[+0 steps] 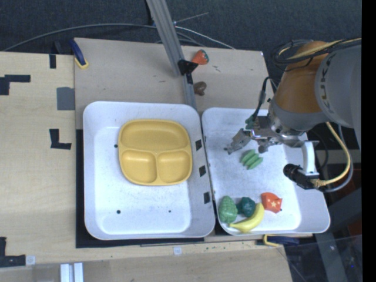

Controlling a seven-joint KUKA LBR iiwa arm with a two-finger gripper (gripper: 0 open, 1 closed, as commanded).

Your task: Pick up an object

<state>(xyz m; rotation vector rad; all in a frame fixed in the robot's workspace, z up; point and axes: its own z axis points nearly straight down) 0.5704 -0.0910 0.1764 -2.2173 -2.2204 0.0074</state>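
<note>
Along the near edge of the right bin (305, 219) lay a banana (251, 220), a green leafy vegetable (227, 209), a dark green piece (247, 205) and a red strawberry (271, 201). Farther in, a light green pod (251, 159) lay just near-right of the jaws (248, 140), which hung spread apart, holding nothing. In the left bin (94, 157) sat a yellow divided plate (155, 151).
</note>
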